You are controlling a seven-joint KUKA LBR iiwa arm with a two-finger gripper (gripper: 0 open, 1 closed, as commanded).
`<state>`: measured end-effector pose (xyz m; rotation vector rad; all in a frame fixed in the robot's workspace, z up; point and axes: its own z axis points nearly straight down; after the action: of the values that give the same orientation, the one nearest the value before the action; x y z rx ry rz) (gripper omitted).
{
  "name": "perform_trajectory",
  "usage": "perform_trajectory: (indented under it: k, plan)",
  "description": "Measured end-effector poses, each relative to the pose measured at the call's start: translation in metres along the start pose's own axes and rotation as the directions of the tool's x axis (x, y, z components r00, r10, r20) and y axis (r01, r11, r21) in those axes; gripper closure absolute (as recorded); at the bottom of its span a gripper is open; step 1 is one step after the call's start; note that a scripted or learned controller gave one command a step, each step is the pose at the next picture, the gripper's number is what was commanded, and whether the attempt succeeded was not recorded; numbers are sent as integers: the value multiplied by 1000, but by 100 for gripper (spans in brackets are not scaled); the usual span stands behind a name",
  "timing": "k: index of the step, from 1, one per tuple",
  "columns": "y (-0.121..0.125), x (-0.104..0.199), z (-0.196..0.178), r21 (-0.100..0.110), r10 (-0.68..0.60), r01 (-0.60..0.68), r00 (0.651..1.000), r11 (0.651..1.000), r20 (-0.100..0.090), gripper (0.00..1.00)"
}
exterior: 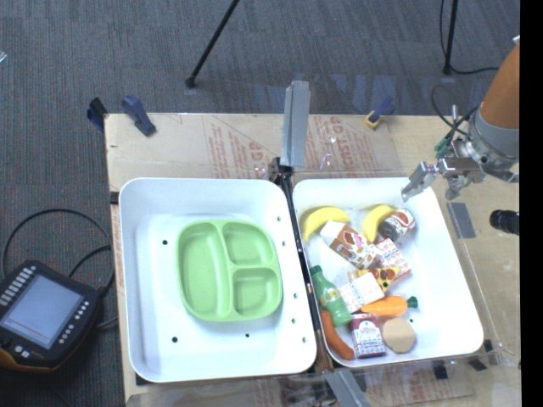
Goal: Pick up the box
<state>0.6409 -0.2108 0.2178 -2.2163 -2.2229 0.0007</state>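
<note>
Nothing lifted yet: the gripper (433,182) hangs at the right bin's (462,299) far corner, fingers released, box (367,337) untouched

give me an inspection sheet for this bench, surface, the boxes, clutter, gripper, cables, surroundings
Surface: bench bearing left bin and right bin.
Job's things: several small boxes piled mid right bin, none lifted.
Clutter: green divided plate in left bin; two bananas, can, green bottle, carrot, tan round item in right bin.
Gripper: gripper above right bin's far right corner, holding nothing seen.
Cables: black cable on carpet to pendant.
Surroundings: grey carpet, tripod legs, blue clamps.
</note>
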Motion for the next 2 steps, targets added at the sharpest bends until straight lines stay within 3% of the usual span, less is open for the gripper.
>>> perform_trajectory:
  k: [1, 2]
  plan:
    - [-33, 0, -7, 0, -300, 300, 954, 954, 0, 0]
    - [-50, -1, -7, -1, -650, 650, 760, 760, 1, 0]
